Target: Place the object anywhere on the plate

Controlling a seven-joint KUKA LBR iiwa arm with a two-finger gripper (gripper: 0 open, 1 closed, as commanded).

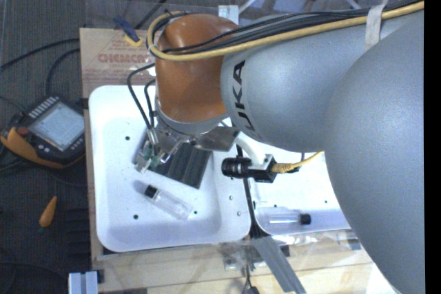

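Observation:
A clear plastic tube with a black cap [167,202] lies flat in the left white bin [114,148], near its front. My gripper [176,158] hangs below the arm's orange band [189,72], over the middle of that bin, just behind and above the tube and apart from it. The dark gripper body hides what is under it. A second clear tube with a black end [286,219] lies in the right bin [313,213]. The arm's grey body covers most of the right bin.
A small black camera unit [244,169] juts from the wrist over the wall between the bins. A cardboard sheet [110,55] lies behind the left bin. A handheld pendant [48,131] sits on the floor to the left.

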